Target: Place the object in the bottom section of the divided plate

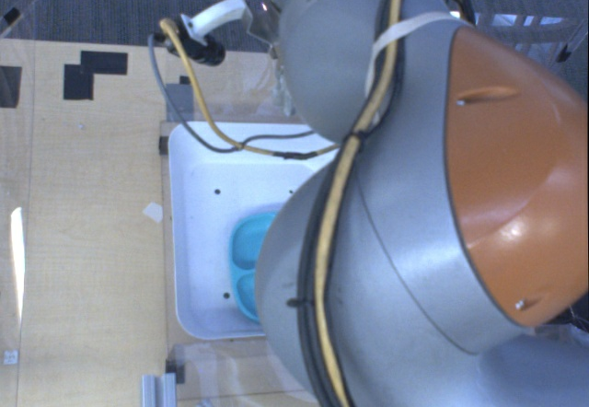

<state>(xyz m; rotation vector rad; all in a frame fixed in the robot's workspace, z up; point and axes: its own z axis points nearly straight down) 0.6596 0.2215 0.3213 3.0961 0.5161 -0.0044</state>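
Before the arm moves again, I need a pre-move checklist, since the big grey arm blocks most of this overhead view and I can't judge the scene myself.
1. Light blue divided plastic plate lies inside the shallow white bin: ok.
2. Plate's bottom section in sight: cannot tell, the grey and orange arm covers most of the plate.
3. Object to place located: cannot tell.
4. Gripper state: cannot tell.
5. Yellow and grey cables draped over the bin's far edge, a possible snag: not ok.
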